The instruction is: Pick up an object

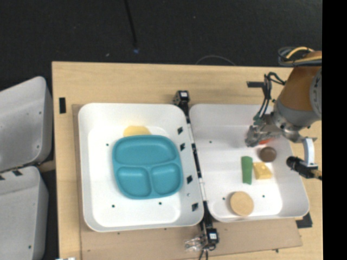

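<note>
In the right bin (217, 129) lie a green block (247, 169), a yellow chunk (263, 170), a brown round piece (267, 154) and a tan disc (241, 203). My gripper (256, 137) hangs low over the bin's far right part, just left of and above the brown piece. A small red thing (262, 141) shows at its tip; whether it sits between the fingers is not visible.
The left bin (97, 210) holds a blue divided tray (147, 165) with a yellow item (135, 130) peeking out behind it. The arm's grey body and orange band (297, 91) lean over the right bin's far right corner. Bare white floor lies in the right bin's left half.
</note>
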Motion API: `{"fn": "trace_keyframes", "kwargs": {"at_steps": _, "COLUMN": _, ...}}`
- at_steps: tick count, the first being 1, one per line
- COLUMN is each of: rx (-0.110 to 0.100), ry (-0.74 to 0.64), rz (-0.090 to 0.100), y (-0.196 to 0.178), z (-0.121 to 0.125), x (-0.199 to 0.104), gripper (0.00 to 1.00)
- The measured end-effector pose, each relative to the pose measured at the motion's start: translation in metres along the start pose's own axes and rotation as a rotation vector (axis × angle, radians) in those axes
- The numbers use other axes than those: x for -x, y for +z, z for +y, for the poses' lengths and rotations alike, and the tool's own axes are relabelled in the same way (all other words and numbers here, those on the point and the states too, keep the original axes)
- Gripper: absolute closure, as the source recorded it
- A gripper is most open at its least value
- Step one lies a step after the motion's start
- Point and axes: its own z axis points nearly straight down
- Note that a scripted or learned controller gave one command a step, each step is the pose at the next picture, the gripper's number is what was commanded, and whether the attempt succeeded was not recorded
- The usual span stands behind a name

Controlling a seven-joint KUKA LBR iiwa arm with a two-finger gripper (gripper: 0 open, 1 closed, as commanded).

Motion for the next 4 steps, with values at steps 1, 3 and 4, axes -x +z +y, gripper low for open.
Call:
{"fn": "trace_keyframes", "kwargs": {"at_steps": 1, "rx": 0.001, "ry": 0.000, "rz": 0.000, "y": -0.054, "z": -0.009, "x": 0.004, "gripper": 1.00}}
{"fn": "trace_keyframes", "kwargs": {"at_steps": 3, "rx": 0.002, "ry": -0.013, "rz": 0.000, "y": -0.156, "z": 0.001, "x": 0.001, "gripper": 1.00}}
{"fn": "trace_keyframes", "kwargs": {"at_steps": 4, "rx": -0.003, "ry": -0.015, "rz": 0.002, "y": -0.153, "z": 0.003, "x": -0.054, "gripper": 1.00}}
